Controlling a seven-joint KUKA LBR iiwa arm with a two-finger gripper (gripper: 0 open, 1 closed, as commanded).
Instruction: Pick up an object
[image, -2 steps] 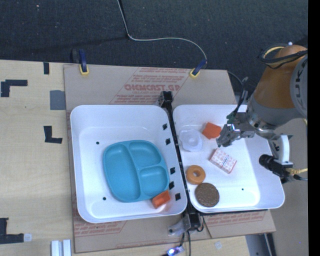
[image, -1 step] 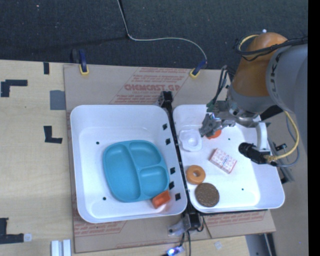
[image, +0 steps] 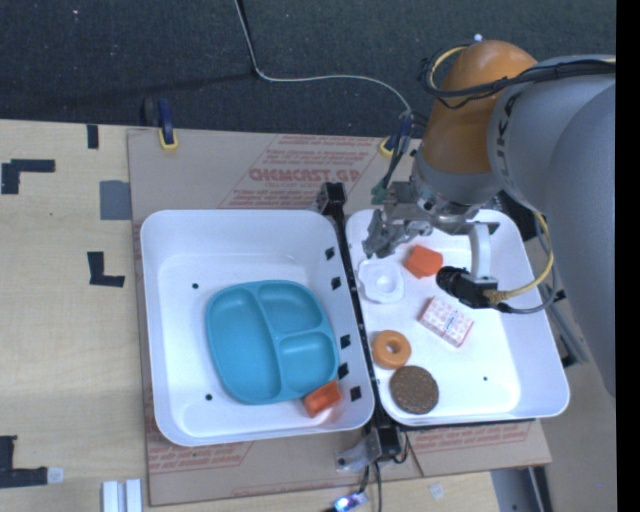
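Observation:
My gripper (image: 385, 238) hangs over the back left part of the right bin (image: 520, 300), under the orange wrist band. Just below its tips lies a small white cup-like piece (image: 381, 281). An orange block (image: 423, 262) sits right beside the gripper. Further forward lie a pink patterned packet (image: 446, 321), an orange ring (image: 391, 349) and a brown round disc (image: 413, 389). In the left bin (image: 170, 260) rests a blue divided plate (image: 272, 339) with a small orange-red piece (image: 322, 399) at its front corner.
The two bins meet at a black-clipped divider (image: 345, 290). A black cable connector (image: 465, 285) hangs off the arm over the right bin. The bins stand on a cardboard sheet (image: 270, 170) on the wooden bench.

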